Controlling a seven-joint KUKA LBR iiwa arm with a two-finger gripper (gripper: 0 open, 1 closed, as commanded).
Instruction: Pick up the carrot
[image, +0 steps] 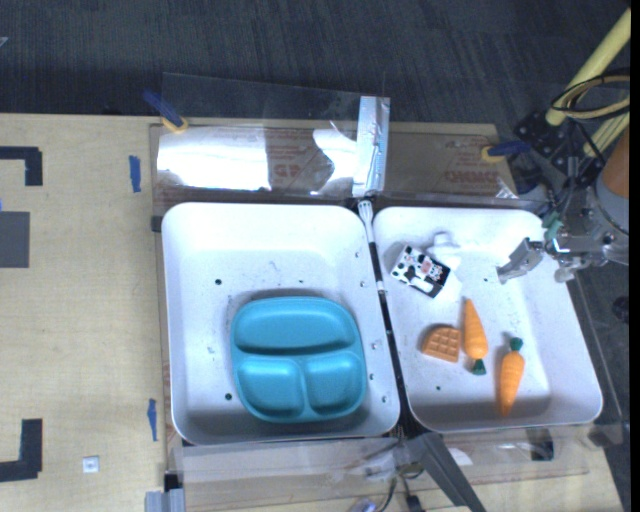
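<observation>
Carrots, two of them, lie in the right bin (580, 400): one carrot (473, 333) near the middle, touching a waffle piece (441, 343) at its 9 o'clock, and a second carrot (510, 375) at its 4 o'clock. A black-and-white toy cow (421, 269) sits at 11 o'clock from the first. My gripper (522, 258) hovers at the bin's 2 o'clock edge; I cannot tell its opening. A blue divided plate (298, 358) fills the left bin (190, 300).
</observation>
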